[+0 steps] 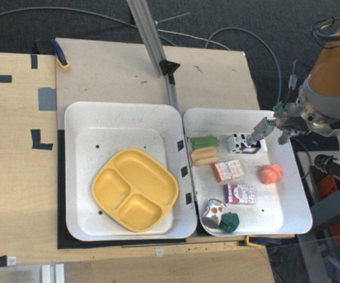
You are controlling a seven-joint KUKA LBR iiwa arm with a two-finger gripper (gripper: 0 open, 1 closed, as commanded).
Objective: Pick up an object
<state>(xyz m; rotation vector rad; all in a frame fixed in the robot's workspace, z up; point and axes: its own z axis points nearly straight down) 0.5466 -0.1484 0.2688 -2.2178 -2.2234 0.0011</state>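
The thing nearest to being picked is a small black-and-white patterned block lying in the upper part of the right bin, close to that bin's far wall. The hand sits right over it, slanting down from the right at the end of the grey arm, and its dark tip overlaps the block's right edge. Whether the tip is spread around the block, pressed together or merely resting above it cannot be told from this slanted view, so no grasp can be claimed.

Judging by that, the step in hand is the approach or the descent onto the block, with the lift not yet made. The next move calls for a firm closure across the block's narrow sides, then a straight rise clear of the bin wall.

Around the block lie other candidates: a green piece and a tan bun-shaped piece to its left, a red-and-white carton just below, a pink-orange lump to the lower right, a purple-and-white packet, and at the near edge a round printed item touching a dark green toy.

The left bin holds a yellow divided tray. Both bins rest on the worktop.
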